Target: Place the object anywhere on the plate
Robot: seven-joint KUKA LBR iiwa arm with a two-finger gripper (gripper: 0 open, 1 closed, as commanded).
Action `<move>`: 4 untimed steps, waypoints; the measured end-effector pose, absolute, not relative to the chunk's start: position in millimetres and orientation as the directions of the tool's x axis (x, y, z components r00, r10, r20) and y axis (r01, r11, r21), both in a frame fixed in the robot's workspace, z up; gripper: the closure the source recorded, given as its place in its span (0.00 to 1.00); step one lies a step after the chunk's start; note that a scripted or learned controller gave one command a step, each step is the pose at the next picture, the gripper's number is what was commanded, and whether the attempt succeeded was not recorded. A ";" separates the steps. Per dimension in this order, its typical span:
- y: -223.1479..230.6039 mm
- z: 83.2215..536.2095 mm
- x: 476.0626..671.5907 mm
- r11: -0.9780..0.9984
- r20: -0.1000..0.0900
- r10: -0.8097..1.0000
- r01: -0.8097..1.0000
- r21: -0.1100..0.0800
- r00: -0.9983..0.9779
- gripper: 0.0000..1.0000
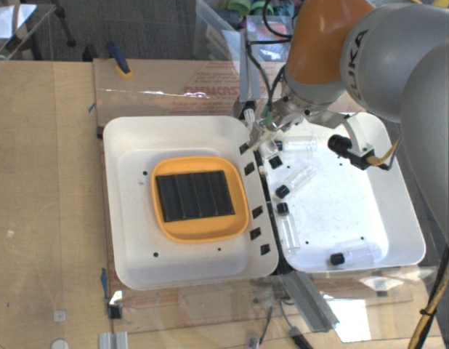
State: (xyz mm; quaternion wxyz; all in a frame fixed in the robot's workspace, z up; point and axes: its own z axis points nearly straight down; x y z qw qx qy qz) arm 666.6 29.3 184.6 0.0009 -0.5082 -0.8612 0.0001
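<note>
Single fixed cam above bench (43, 195), angled down, both bins in frame: left bin (130, 260), right bin (384, 231). Arm (370, 42) enters from right, close to lens.

bench (43, 195): pale wood-grain top | left white bin (130, 253) directly on it | right white bin (399, 231) touching left bin's right wall | cardboard sheet (174, 78) flat behind left bin | blue clip (120, 62) at sheet's far-left corner | clear tote (217, 9) of mixed items beyond sheet, behind left bin
</note>
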 end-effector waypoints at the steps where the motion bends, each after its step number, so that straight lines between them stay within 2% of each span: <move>1: 54.6 185.3 655.3 0.545 0.001 0.838 0.838 0.000 -0.545 1.00; 2: 86.3 184.9 650.0 0.630 0.001 0.777 0.777 0.000 -0.630 1.00; 3: 142.6 209.9 646.6 0.702 -0.002 0.712 0.712 0.004 -0.702 1.00; 4: 137.4 182.0 653.0 0.831 0.000 0.557 0.557 0.001 -0.831 1.00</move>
